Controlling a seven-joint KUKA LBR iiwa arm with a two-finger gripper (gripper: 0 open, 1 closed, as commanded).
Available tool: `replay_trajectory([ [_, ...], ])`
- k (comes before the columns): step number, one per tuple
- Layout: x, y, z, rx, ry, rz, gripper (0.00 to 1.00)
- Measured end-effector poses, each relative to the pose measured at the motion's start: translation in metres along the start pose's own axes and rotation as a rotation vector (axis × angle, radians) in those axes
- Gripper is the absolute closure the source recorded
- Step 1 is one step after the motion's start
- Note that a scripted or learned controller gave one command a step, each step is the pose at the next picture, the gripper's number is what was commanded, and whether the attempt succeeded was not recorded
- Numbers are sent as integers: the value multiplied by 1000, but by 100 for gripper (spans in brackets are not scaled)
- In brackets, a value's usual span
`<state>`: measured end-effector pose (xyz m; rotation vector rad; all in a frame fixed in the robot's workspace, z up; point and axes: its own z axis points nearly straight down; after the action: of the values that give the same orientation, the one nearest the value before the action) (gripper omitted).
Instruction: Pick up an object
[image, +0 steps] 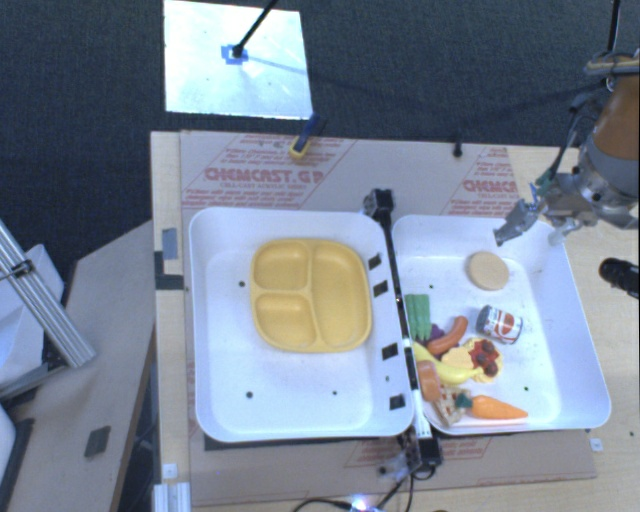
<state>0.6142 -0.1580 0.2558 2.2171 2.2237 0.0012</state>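
My gripper (534, 228) hangs over the far edge of the right bin (570, 300), open, with nothing between its fingers. Just below and left of it lies a round tan cookie (489, 270). Further toward the front are a small red and white can (499, 324), a sausage (447, 333), a green piece (417, 315), a banana (450, 366), dark red berries (486, 352) and a carrot (497, 407). These toy foods crowd the bin's front left corner.
The left bin (220, 380) holds a yellow divided plate (310, 295). A black divider (392, 300) runs between the bins. A cardboard sheet (260, 175) lies under both, with a yellow item (300, 148) on its far edge.
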Motion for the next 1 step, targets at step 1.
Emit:
replay_trajectory([
  [1,-6,7,54,4,0,2,0],
])
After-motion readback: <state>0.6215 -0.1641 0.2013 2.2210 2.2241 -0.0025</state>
